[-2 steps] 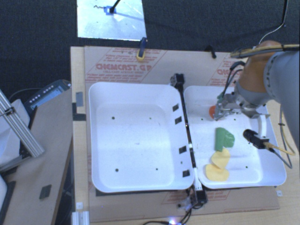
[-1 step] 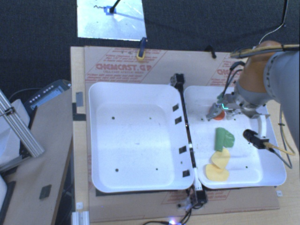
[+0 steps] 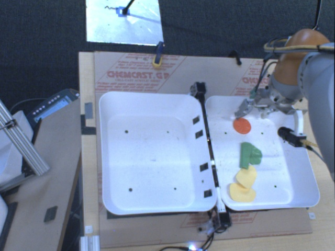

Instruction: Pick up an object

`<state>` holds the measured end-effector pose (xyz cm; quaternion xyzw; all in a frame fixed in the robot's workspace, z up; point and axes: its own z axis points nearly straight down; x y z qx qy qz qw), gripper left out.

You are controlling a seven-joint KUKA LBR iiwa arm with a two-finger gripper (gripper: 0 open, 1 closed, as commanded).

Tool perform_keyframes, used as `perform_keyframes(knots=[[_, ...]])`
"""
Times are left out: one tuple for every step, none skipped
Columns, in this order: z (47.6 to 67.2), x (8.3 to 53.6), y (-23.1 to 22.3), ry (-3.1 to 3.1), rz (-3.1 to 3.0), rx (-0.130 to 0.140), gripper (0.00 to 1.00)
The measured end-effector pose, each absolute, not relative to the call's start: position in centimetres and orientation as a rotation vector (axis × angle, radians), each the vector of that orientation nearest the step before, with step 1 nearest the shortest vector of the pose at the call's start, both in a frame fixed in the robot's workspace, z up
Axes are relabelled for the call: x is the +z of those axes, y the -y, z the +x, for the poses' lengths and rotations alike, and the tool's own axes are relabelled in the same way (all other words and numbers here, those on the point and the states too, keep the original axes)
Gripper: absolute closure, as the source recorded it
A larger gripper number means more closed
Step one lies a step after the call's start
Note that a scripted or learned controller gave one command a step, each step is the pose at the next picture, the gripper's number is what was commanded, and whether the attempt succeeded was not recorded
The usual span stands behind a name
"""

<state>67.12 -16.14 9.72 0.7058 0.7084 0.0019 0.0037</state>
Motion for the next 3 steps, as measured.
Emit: perform_keyframes(knots=[[60.78,8.35,14.07,-2.225,2.224,-0.003,0.0],[61.09,8.47,14.16,-2.222,2.218,0.001,0.0],[61.09,8.48,14.16,-2.222,2.218,0.001,0.0]])
